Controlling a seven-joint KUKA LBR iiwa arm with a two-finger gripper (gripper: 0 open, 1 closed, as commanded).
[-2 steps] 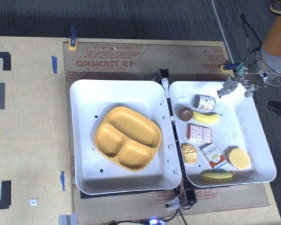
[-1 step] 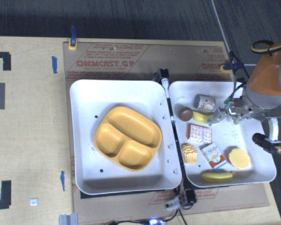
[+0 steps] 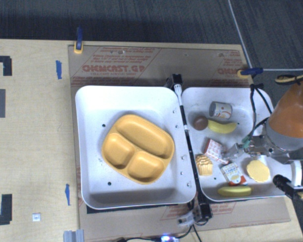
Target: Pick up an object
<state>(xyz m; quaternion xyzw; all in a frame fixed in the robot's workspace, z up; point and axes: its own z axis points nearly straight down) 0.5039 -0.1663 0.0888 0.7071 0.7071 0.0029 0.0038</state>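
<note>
Camera view, tool (image 3: 238, 148) low in right bin (image 3: 242, 96)

Red print reading "CHEMCAST GP" runs across the brown backing sheet (image 3: 116, 67).

The arm (image 3: 293, 116) is cut off by the right edge, so only its orange band and a grey section show. Its end effector (image 3: 248, 146) is a small blurred cluster of metal over the right bin (image 3: 192, 97), and whether its fingers are apart or together cannot be told. The arm covers the bin's right rim. The print on the small can (image 3: 220, 110) and the packets (image 3: 231, 171) is too small to read. The worktop (image 3: 25, 135) runs off the left edge.
</note>
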